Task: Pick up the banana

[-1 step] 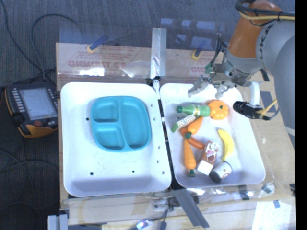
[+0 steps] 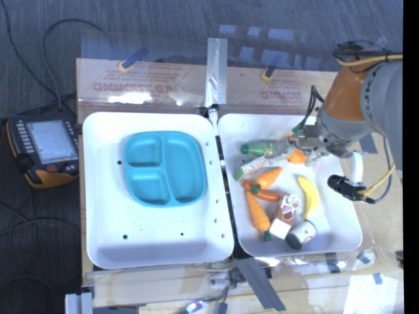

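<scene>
bright even light, glare on white bins, slightly soft focus

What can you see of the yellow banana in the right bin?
The yellow banana is a smooth, plastic-looking curved piece, whole, lying flat on the floor of the right white bin, its length running up and down the view. Its lower end lies close to a small red-and-white carton; contact unclear. Nothing grips it.
</scene>
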Controlling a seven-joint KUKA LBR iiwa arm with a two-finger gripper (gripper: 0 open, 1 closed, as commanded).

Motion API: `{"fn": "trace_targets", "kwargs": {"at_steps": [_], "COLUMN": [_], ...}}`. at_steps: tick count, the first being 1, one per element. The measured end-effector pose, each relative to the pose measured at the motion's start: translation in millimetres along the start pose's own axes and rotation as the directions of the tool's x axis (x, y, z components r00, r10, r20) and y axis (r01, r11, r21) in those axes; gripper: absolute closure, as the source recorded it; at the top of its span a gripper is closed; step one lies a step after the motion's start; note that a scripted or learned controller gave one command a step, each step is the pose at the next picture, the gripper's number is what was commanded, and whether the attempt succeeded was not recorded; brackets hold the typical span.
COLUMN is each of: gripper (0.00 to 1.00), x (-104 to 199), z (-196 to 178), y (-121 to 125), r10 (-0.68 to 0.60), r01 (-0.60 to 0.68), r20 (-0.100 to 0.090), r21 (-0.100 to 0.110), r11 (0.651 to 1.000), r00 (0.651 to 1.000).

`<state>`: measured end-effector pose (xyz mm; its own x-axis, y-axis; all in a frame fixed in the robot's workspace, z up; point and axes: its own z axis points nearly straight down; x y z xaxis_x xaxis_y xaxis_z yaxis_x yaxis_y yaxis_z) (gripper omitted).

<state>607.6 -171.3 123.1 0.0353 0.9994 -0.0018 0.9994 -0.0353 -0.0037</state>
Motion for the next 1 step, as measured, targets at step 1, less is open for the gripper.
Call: {"fn": "trace_targets", "kwargs": {"at_steps": [1], "gripper": [0.00], "x": [-28.2], "z": [32.6], "y": [-70.5], "r10": [0.050], "r01": [-0.050], "r20": [-0.002], "r21": [-0.015], "r11": [0.999], "r00": [0.999]}}
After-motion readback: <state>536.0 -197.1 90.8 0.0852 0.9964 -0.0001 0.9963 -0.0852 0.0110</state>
